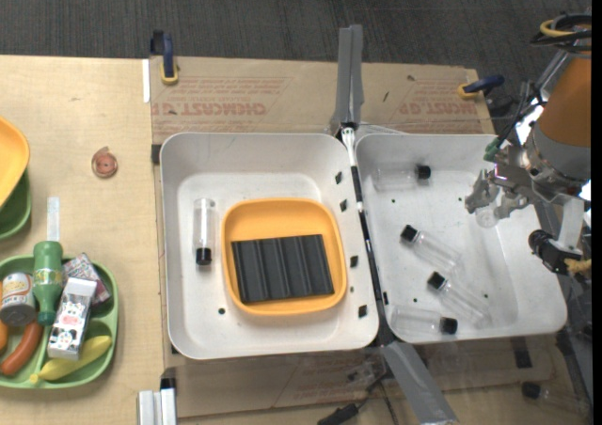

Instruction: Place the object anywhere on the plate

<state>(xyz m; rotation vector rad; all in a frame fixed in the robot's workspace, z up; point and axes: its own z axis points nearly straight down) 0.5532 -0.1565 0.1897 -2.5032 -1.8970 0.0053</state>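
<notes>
Camera view: left bin [179, 226] holds orange plate [280, 216] bearing dark ribbed block [282, 266], one vial [202, 230] beside plate. Right bin [527, 315] holds four clear black-capped vials [425, 244]. Gripper [491, 205] over right bin's right side, apparently clasping clear vial; jaw gap unclear.

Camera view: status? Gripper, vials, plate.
Gripper over right bin, upper right; grip unclear. Four clear vials loose in that bin. Orange plate in left bin, dark grooved insert on it; one vial beside it.
</notes>
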